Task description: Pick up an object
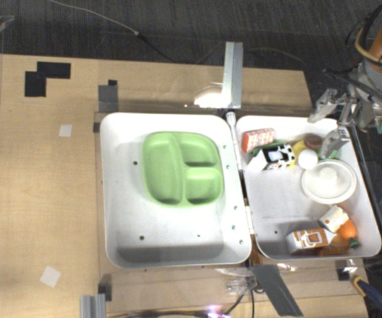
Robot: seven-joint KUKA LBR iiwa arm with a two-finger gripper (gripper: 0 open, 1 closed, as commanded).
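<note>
Clutter fills the right-hand shallow white bin [369,244]: a red-and-white packet [258,138], a black-and-white cow-patterned toy [278,156], a round white bowl [328,180] and an orange carton [311,240], all candidates for picking. The gripper [347,120] hovers over that bin's far right corner, presumably positioning above them; whether it is open cannot be told. The green divided plate [181,167] sits alone in the left bin [121,197].

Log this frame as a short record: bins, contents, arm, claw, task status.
left bin: holds a green divided tray
right bin: holds a white bowl, orange carton, red-white packet, black-white item, yellow ball, other small pieces
arm: at the top right corner
claw: above the right bin's far right corner, nothing seen between its fingers
task status: no object picked up yet
</note>
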